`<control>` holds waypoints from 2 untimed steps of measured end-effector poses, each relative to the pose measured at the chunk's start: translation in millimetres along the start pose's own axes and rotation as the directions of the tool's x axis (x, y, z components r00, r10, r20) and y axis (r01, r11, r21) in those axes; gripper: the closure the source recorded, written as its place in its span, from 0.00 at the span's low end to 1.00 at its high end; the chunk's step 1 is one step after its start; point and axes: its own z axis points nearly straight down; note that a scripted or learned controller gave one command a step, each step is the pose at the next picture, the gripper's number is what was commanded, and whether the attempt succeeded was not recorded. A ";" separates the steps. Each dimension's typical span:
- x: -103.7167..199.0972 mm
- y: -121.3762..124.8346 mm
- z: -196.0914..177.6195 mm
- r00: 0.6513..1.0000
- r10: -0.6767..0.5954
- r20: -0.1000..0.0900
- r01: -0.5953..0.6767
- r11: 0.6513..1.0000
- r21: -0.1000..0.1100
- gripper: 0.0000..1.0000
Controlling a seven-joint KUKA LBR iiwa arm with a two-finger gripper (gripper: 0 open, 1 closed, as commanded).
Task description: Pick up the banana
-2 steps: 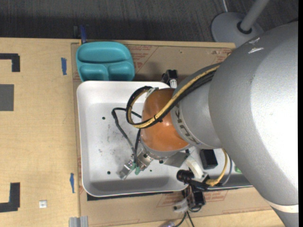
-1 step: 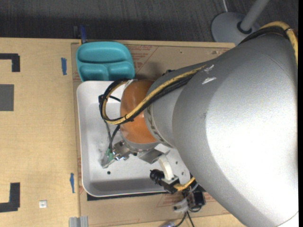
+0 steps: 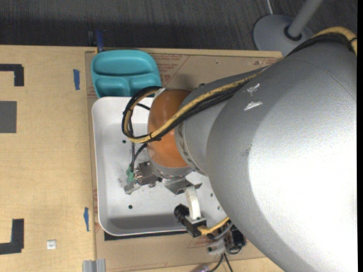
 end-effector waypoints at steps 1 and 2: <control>8.0 -14.4 -37.9 0.998 0.066 0.000 -0.066 0.998 0.001 0.00; 9.8 -13.8 24.6 0.974 0.228 -0.002 -0.228 0.974 0.002 0.00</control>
